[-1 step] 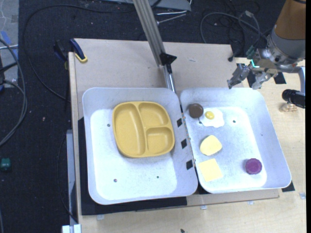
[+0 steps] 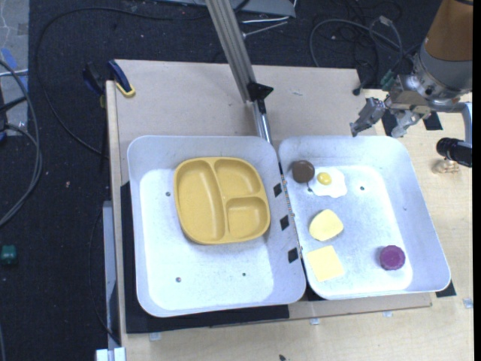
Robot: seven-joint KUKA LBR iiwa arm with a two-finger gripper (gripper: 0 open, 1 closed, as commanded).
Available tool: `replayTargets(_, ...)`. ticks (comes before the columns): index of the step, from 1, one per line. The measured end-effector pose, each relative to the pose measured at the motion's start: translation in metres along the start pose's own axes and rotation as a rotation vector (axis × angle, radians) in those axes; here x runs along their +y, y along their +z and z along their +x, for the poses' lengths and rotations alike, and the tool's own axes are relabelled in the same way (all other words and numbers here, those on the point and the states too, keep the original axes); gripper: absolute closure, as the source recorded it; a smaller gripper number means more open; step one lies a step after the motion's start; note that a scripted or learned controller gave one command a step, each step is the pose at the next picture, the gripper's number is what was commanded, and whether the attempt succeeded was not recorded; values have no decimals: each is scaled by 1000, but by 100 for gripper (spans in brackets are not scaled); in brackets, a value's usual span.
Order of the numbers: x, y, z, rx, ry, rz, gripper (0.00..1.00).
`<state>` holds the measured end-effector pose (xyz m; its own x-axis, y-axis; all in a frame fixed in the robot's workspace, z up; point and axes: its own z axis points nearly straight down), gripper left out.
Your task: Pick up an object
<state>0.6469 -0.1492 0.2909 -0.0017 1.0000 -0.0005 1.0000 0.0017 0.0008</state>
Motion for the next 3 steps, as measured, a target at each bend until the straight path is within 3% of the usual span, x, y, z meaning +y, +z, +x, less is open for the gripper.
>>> replayTargets(3,-2,180,11,1,-1,4,0)
